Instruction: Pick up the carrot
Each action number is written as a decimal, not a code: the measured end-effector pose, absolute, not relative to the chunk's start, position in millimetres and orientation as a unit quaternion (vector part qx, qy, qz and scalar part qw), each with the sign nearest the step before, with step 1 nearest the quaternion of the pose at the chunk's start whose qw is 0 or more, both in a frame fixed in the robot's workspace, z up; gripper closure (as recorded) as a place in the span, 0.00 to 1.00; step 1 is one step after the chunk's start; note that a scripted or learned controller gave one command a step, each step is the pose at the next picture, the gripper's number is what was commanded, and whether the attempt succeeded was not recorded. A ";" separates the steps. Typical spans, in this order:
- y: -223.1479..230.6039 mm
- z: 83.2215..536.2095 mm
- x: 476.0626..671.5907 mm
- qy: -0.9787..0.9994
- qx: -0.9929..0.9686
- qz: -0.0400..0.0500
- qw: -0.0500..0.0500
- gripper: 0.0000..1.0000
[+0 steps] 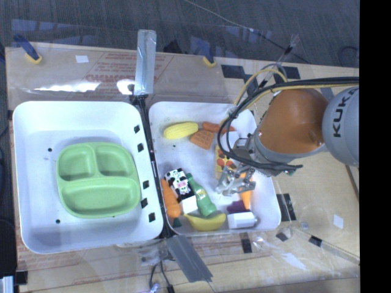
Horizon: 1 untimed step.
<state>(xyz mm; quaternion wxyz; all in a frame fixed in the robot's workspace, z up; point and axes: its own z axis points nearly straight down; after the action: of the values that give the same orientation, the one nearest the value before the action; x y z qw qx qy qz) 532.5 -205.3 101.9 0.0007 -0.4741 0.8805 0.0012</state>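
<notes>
Tool low in the right bin, carrot waiting against the far wall

The carrot (170, 199) lies in the right bin (269, 201), pressed along its left wall at about eight o'clock from the bin's middle, tip pointing toward the front corner. A black-and-white cow-patterned block (178, 181) sits just beside it at its two o'clock, and a green bottle-shaped toy (202, 201) angles past it, so the carrot is hemmed in on one side by the wall and on the other by clutter. That likely leaves room for a grasp only from above, jaws across its short width.

The tool (234, 182) hangs low at about four o'clock from the bin's middle, well apart from the carrot, among small orange and red pieces. Whether it is open or closed, and whether anything is caught in it, I cannot tell; the metal parts blur together there.

A corn cob (181, 130) and an orange wedge (202, 140) rest toward twelve o'clock. The left bin (30, 163) carries a green divided plate (96, 180), clear of the work
</notes>
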 end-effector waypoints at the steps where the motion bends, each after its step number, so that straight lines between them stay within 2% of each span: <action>1: -203.6 112.2 534.1 0.879 -0.476 0.001 0.002 1.00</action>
<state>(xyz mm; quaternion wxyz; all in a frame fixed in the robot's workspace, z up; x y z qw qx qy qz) 534.1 -203.6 112.2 0.0017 -0.4761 0.8794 0.0011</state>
